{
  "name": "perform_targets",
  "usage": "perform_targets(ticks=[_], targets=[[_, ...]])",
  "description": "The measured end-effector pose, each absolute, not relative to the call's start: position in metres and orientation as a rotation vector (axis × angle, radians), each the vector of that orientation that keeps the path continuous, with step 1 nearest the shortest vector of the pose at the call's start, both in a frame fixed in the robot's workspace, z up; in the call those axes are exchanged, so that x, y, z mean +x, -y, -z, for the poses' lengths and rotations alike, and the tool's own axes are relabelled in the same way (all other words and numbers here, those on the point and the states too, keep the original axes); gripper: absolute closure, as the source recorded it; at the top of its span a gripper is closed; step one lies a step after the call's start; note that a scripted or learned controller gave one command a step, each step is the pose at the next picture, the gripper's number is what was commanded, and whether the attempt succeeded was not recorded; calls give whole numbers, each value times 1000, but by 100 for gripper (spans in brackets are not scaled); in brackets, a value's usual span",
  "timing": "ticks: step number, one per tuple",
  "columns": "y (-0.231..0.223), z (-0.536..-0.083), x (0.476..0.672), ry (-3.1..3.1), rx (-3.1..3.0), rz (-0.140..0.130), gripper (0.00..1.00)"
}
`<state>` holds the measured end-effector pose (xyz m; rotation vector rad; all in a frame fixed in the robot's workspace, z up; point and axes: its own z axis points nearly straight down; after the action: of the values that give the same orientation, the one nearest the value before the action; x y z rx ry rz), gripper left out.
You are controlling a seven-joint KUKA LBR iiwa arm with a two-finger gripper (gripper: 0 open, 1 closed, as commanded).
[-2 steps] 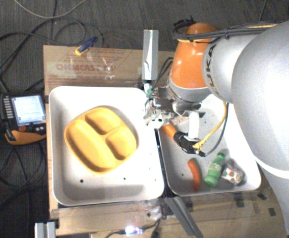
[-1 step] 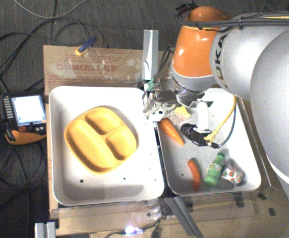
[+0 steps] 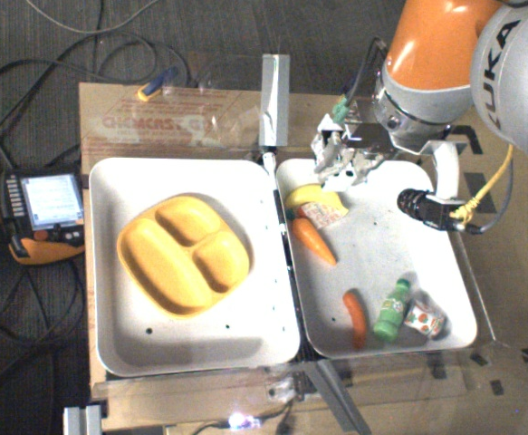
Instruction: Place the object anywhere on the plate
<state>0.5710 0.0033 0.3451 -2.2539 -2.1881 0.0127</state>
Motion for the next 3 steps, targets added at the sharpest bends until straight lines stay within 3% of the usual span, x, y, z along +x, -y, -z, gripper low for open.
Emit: perform_targets(ticks=[1, 2, 3], targets=[[-41, -279, 496, 2527, -1856, -9, 100], [-41, -280, 496, 2527, -1856, -9, 0], [-41, -285, 497, 2522, -1853, -17, 100]])
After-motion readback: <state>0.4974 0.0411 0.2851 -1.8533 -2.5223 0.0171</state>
